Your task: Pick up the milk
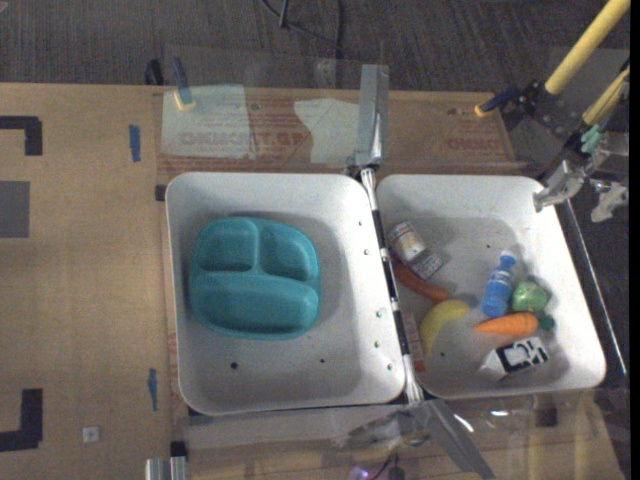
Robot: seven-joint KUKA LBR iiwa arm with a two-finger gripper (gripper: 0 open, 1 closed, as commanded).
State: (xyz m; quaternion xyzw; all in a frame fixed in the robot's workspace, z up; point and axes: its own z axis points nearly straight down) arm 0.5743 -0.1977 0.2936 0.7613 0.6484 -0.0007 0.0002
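The milk (521,356) is a small white carton with black patches, lying on its side in the front right corner of the right bin (585,368). An orange carrot (506,324) lies just behind it. My gripper (580,190) hangs over the right bin's back right corner, well behind the milk and apart from it. Its two pale fingers (555,184) stand apart, open, with nothing between them.
The right bin also holds a small can (414,247), a red pepper (420,285), a yellow lemon (443,321), a blue bottle (497,286) and a green item (529,296). A teal divided plate (254,275) lies in the left bin (200,368). Yellow rods (590,38) slant at top right.
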